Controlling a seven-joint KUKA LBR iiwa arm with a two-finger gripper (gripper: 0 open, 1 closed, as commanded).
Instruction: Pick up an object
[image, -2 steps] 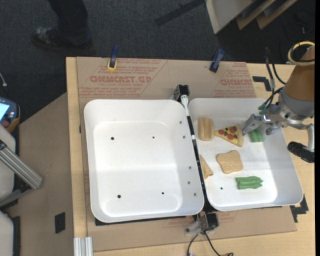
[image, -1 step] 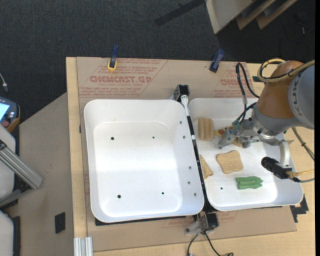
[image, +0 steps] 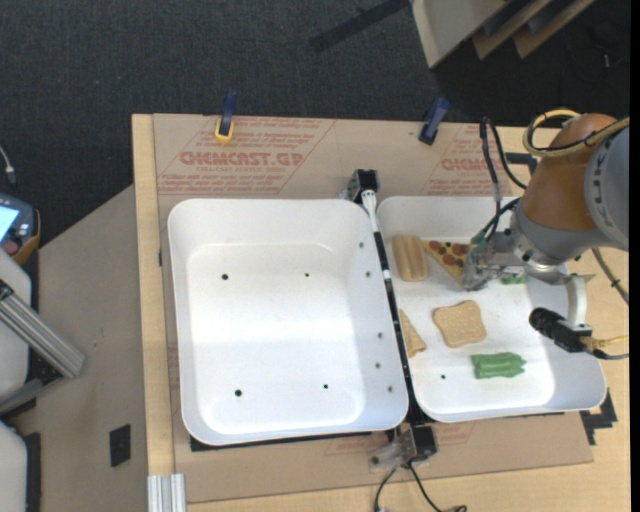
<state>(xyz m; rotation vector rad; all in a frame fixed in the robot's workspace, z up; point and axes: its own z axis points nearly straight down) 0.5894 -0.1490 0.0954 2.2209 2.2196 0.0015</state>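
Observation:
The right bin (image: 570, 385) holds several toy foods. A tan bread stick (image: 409, 257) lies at its upper left, beside a pizza slice (image: 447, 254). A round slice of toast (image: 460, 324) sits in the middle, a small tan wedge (image: 411, 335) against the left wall, and a green piece (image: 498, 366) near the front. My gripper (image: 478, 271) reaches down from the right, just right of the pizza slice and above the toast. I see nothing clearly held between its tips.
The left bin (image: 200, 235) stands beside the right one, a black divider strip (image: 385, 285) between them. Both rest on a cardboard sheet (image: 160, 180) clamped at the back by a yellow clip (image: 225, 127) and a blue clip (image: 434, 118). A black cable part (image: 556, 328) hangs over the right bin.

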